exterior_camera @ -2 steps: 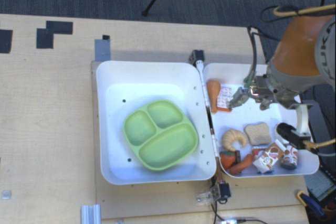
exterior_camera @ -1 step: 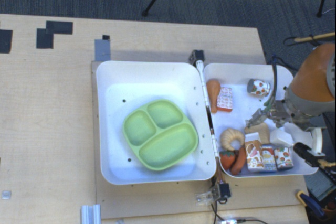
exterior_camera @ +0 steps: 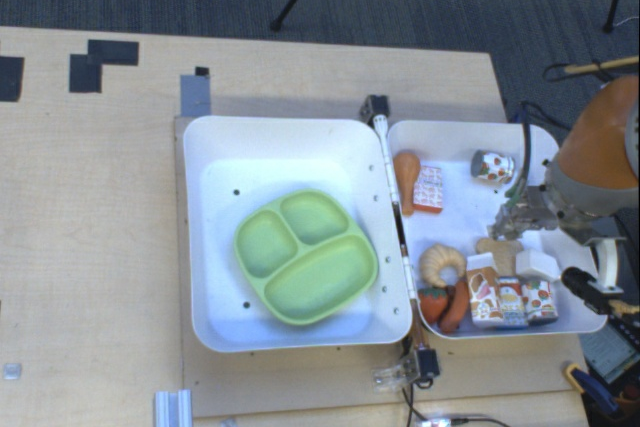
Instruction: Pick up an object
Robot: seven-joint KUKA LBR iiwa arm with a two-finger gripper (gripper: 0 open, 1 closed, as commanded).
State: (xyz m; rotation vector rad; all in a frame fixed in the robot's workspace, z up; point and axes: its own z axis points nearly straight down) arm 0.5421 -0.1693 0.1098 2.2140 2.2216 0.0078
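White bins, two, side by side on the bench.

We see one green divided plate (exterior_camera: pixel 305 257) in the left bin (exterior_camera: pixel 215 150); the right bin (exterior_camera: pixel 455 140) has carrot (exterior_camera: pixel 406 173), bagel (exterior_camera: pixel 442 266) and cartons at 6 o'clock. Gripper (exterior_camera: pixel 510 227) is above them; its state we cannot tell.

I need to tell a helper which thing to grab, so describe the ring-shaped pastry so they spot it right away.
Look in the right bin, the crowded one, not the left bin that holds the green plate. Near its left wall, toward the front, lies the doughnut, just above a small carrot. It is the only pale tan ring with a hole in the middle.
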